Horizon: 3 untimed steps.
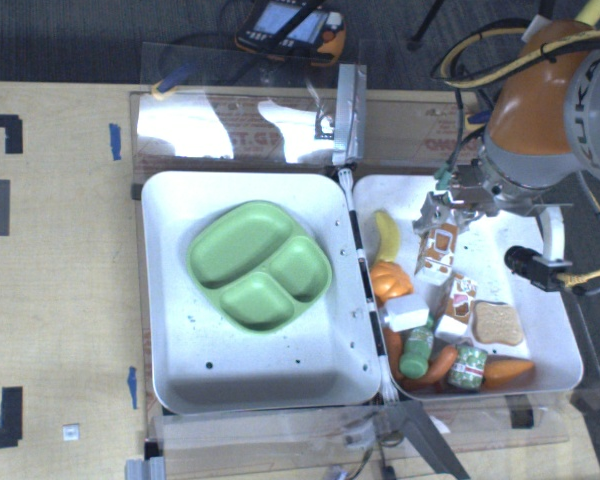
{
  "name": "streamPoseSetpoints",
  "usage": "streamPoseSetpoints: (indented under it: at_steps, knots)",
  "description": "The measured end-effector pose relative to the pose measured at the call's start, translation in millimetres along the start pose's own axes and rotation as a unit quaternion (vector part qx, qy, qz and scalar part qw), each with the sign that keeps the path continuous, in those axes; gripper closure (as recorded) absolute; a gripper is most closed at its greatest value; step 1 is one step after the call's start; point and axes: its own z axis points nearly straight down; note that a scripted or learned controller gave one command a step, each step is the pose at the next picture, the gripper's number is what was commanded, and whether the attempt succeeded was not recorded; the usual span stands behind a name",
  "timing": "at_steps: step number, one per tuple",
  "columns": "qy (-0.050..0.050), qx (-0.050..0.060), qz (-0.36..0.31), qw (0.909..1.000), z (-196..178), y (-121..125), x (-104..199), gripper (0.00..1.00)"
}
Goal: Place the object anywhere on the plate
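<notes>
A green plate [260,264] with three compartments lies in the left bin [170,368]. My gripper [443,218] hangs over the back of the right bin [560,338], well to the right of the plate. Its fingers are shut on the top of a small orange and white juice carton [438,252], which hangs tilted beneath them. The carton is over the right bin's floor, just right of a yellow banana [386,236].
The right bin also holds an orange pepper [391,282], a second small carton [461,299], a slice of bread [498,324], a green bottle [416,353], a green can [468,366] and carrots [508,372]. A raised divider [355,258] separates the bins.
</notes>
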Motion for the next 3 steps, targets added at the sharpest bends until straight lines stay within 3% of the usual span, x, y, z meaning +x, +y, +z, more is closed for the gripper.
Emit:
streamPoseSetpoints:
  at_steps: [1, 2, 3]
  knots:
    - [0.0, -0.001, 0.009, 1.0, 29, 50, -15, 1.0]
    - [0.0, -0.002, -0.047, 0.9989, 8, 80, 51, 1.0]
    - [0.001, 0.001, -0.093, 0.9956, 30, 27, 155, 1.0]
